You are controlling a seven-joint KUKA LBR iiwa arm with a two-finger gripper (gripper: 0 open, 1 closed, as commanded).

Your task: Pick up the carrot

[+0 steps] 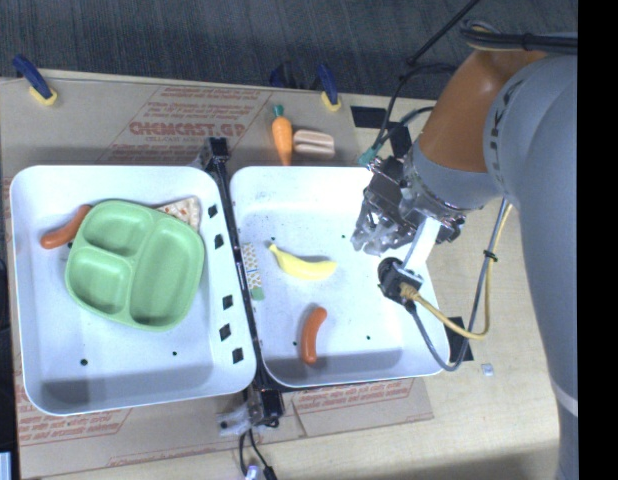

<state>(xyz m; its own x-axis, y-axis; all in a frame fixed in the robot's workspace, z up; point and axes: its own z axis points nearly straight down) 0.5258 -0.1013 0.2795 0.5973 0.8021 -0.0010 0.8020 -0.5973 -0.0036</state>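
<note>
The carrot (281, 136), orange with a green top, lies on the cardboard just behind the right bin (339, 368), outside it and next to a small pink and brown block (313, 144). My gripper (377, 234) hangs over the right side of the right bin, well in front of and to the right of the carrot. Nothing shows between the fingers, and their spread is unclear.
In the right bin lie a yellow banana (303, 264) and a red-orange sausage (311, 334). The left bin (49, 368) holds a green divided plate (137, 263), another sausage (65, 228) and a slice of toy pizza (183, 209). A yellow cable loops off the wrist at right.
</note>
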